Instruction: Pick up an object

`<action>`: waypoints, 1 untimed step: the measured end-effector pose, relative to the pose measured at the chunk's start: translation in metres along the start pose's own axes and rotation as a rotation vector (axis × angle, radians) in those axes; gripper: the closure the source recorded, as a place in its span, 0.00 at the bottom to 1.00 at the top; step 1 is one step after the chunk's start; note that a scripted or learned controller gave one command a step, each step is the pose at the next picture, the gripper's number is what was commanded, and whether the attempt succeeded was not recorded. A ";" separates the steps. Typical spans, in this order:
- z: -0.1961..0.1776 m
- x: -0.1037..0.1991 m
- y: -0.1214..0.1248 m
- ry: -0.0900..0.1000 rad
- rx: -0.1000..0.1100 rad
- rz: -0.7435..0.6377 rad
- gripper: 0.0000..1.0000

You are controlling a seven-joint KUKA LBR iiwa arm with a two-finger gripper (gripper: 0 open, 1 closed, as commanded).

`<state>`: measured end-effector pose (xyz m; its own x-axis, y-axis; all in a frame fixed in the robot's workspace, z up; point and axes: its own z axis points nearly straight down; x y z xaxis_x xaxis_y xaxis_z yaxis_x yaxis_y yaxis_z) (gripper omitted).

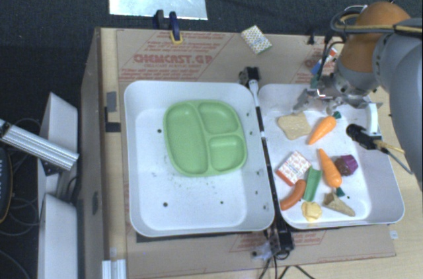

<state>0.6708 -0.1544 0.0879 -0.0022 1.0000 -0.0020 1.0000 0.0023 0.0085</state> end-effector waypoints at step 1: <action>0.000 0.033 0.000 0.001 0.000 -0.002 0.00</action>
<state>0.6710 -0.1212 0.0879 -0.0047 1.0000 -0.0009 1.0000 0.0047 0.0085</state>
